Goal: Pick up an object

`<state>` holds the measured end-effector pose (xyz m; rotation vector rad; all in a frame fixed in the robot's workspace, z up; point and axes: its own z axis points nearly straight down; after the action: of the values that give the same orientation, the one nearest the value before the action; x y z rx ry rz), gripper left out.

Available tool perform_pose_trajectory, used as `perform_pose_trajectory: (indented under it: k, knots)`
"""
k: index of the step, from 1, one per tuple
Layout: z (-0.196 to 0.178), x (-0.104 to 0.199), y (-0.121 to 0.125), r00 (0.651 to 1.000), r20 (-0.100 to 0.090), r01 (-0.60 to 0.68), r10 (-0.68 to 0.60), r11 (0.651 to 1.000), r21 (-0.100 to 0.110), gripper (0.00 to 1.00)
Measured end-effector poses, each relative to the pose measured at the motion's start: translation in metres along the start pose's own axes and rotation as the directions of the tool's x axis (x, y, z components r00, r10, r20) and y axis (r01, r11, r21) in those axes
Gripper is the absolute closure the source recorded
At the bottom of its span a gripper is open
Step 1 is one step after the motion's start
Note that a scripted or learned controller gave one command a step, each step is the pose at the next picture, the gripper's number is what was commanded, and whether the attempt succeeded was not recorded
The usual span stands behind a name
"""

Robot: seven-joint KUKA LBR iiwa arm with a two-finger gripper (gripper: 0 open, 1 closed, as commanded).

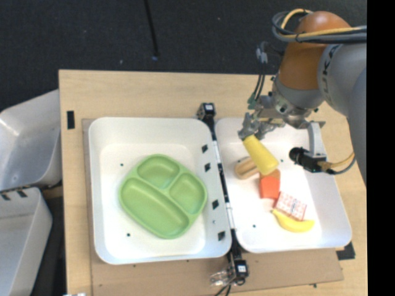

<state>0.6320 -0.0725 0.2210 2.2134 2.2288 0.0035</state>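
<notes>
My gripper [258, 128] hangs over the back left part of the right bin [327, 227]. Directly under it lies a yellow bottle-shaped object [261, 155], tilted, with its upper end reaching up to the gripper. A tan wooden cylinder [245, 168] lies against the yellow object's left side. An orange block [270, 185] sits just below them. Further toward the front are a pink-and-white patterned box [291, 206] and a yellow banana [294, 223].
The left bin [105, 239] holds a green divided plate [163, 195]. A ridge with black clips [217, 165] separates the two bins. A black cable fitting [303, 157] hangs from the arm over the right bin's back right.
</notes>
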Motion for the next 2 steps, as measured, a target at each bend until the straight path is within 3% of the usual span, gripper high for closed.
perform_pose_trajectory:
  k: [2]
  knots:
    - [-0.002,0.094,-0.003,1.0,0.0,-0.001,0.001,1.0,0.002,1.0]
